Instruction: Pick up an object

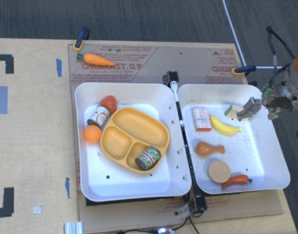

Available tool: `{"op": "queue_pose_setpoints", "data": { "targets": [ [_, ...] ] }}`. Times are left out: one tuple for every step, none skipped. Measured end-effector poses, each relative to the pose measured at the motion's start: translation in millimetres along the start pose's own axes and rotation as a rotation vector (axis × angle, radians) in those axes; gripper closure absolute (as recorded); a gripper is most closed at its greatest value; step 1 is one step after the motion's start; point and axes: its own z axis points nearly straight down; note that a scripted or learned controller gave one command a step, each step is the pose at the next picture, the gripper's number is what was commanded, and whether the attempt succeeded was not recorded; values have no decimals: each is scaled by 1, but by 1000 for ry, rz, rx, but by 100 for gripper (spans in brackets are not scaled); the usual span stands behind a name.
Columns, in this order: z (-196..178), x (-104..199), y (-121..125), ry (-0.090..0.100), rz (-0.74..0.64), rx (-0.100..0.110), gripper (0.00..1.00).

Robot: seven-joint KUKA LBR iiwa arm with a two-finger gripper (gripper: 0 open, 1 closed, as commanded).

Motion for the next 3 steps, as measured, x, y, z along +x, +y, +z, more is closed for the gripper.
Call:
{"op": "queue_pose_setpoints", "data": {
  "targets": [
    [131, 19, 23, 0, 0, 1, 0],
    [191, 22, 54, -6, 2, -13, 0],
    [197, 45, 26, 0, 1, -2, 0]
  ]
}}
